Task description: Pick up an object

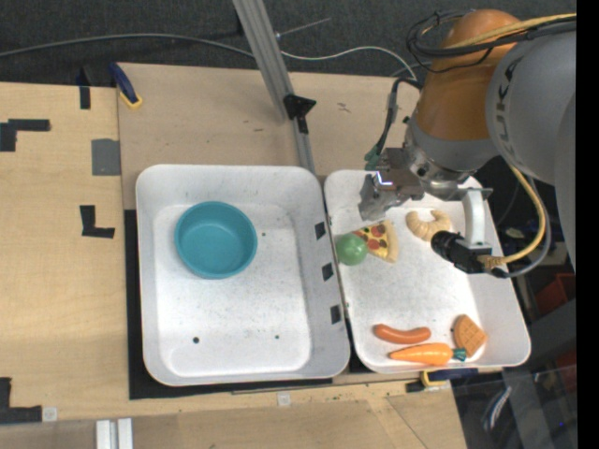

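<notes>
Two shallow white bins sit side by side on a wooden bench, seen from above at a slant. The left bin (234,344) holds a round teal bowl (216,239), smooth and open side up, toward its 10 o'clock corner.

The right bin (426,283) holds small toy foods. A wedge-shaped pizza slice (379,240) lies near the bin's 10 o'clock corner, its long axis running from 12 to 6 o'clock, its tip toward 6. A smooth green ball (352,249) touches the slice at its 9 o'clock side. A tan curved croissant (428,224) lies at the slice's 3 o'clock. Near the bin's 6 o'clock edge, a red sausage (401,333) and an orange carrot (421,353) lie lengthwise from 9 to 3 o'clock, the carrot's green top toward 3. A ridged brown cracker (469,334) sits beside them.

The grey arm reaches in from 3 o'clock. Its gripper (376,197) hangs just above the slice; how wide it stands cannot be told.
</notes>
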Action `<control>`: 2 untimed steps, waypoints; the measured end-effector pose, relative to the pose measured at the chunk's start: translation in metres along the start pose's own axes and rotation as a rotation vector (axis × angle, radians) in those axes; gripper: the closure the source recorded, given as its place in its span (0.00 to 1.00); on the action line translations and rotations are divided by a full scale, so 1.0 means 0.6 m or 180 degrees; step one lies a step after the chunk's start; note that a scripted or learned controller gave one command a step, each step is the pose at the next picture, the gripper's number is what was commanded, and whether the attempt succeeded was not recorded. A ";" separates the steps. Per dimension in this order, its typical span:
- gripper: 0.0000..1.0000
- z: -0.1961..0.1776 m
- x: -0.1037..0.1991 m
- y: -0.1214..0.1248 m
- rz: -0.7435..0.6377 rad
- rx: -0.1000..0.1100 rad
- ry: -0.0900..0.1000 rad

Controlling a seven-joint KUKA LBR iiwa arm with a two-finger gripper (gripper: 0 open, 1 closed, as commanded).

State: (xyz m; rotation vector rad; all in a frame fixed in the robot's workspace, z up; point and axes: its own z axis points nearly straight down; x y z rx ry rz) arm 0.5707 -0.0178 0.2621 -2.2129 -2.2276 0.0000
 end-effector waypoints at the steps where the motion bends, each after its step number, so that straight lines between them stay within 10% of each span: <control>1: 1.00 0.027 0.103 0.012 -0.0003 0.0007 0.0000; 2: 1.00 0.033 0.188 0.024 0.0000 0.0003 -0.0001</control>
